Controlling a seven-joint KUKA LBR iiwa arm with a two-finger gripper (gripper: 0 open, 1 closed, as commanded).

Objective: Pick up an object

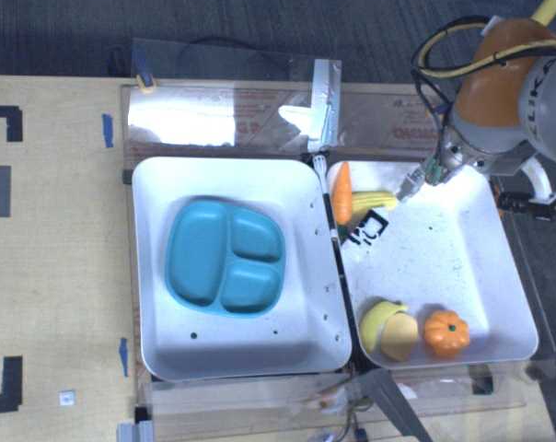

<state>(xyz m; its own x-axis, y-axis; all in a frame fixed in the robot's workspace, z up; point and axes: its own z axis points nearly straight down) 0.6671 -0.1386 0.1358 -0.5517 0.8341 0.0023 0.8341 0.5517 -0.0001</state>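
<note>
From my station I took the divider between the two bins as my landmark. Left of it, the left bin (167, 353) held a blue sectioned plate (225, 256), nearly filling its floor. Right of it, in the right bin (462, 247), an orange carrot (342, 192) lay against the divider near the far end, with a yellow corn cob (371, 201) touching its side and a small black-and-white tag (368, 229) just below them. At the near end, close to the divider, sat a yellow-green apple-like fruit (389, 327) with a small orange pumpkin (445, 331) just beside it. The gripper (418, 182) hung just beyond the cob's outer tip, on the side away from the divider; I could not tell whether it was released or clenched. The bin's middle floor lay bare, while the carrot was crowded by the divider.
</note>
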